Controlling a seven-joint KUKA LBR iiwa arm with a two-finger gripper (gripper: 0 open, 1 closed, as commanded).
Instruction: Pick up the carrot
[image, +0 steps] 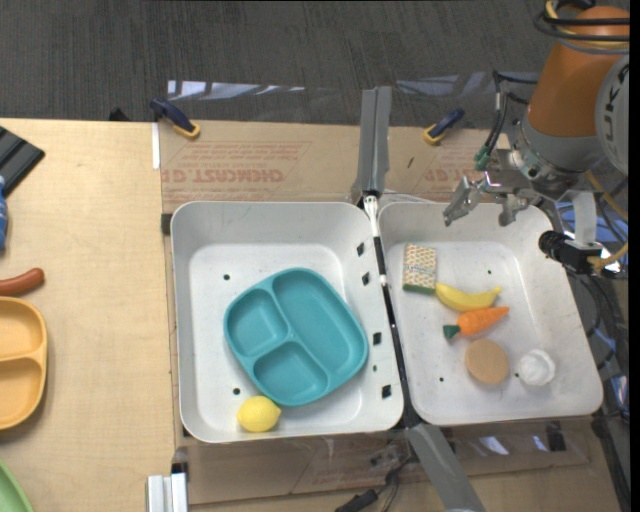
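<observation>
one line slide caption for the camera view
Gripper poised over the right bin's far edge, carrot lying untouched beside a banana.

A single fixed camera looks steeply down (at a slant) on two shallow white plastic bins (190, 300), the grey-and-orange arm (575, 90) entering right of them.

Brown cardboard sheet (270, 165) behind the bins, upper centre of frame: red print, upside down and mirrored, reads roughly "CHEMCZT. GR..."; smaller line under it illegible. Orange arm band (585, 85), upper right: dark letters, partly cut off, unreadable.
</observation>
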